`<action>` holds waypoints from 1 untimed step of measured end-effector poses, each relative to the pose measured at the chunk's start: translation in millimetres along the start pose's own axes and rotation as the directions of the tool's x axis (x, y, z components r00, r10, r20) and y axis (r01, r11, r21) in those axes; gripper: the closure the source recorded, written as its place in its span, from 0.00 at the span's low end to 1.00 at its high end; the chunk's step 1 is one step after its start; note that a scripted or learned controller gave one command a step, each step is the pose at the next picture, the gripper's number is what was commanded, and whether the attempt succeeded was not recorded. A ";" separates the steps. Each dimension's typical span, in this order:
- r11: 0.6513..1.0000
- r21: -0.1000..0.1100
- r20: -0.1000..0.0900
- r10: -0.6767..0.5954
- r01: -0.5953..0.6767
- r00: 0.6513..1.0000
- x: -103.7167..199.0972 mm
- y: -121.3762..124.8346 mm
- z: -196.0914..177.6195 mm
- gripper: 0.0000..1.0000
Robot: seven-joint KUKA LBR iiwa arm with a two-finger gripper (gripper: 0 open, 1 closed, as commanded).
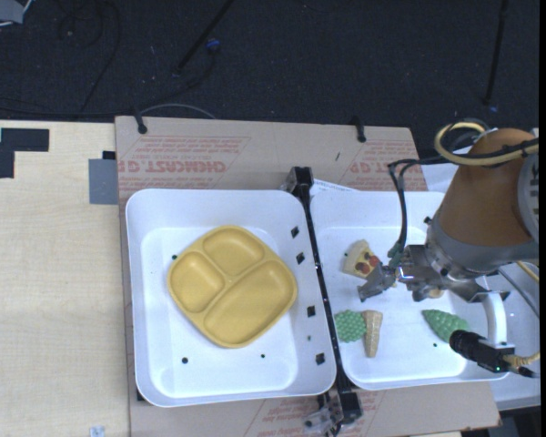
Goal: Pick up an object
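Note:
In the right bin (409,209), my gripper (403,287) hangs open with nothing between its fingers. Its left finger (375,286) sits just right of and below a toy pizza slice (358,259). A green-topped ice cream cone (361,328) lies toward the bin's front, below the gripper. To the gripper's lower right rests a green leafy piece (444,321), partly hidden by the arm. The grey and orange arm (485,208) covers the bin's right side.
The left bin (155,244) holds a yellow divided plate (232,285). A black divider (314,280) runs between the two bins. Cables (402,198) loop off the arm, and a black fitting (478,349) sits near the right bin's front corner.

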State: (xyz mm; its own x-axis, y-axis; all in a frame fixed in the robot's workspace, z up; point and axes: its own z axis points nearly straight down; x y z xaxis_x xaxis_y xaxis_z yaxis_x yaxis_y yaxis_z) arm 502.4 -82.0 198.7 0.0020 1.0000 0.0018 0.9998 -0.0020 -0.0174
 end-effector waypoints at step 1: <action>1.000 -0.012 0.001 -0.002 0.002 1.000 -0.2 2.6 -7.0 0.00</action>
State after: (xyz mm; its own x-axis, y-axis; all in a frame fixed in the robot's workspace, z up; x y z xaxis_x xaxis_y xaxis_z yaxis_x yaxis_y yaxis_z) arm 505.1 -82.2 205.6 0.0001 1.0000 0.0011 1.0000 -0.0001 -0.0050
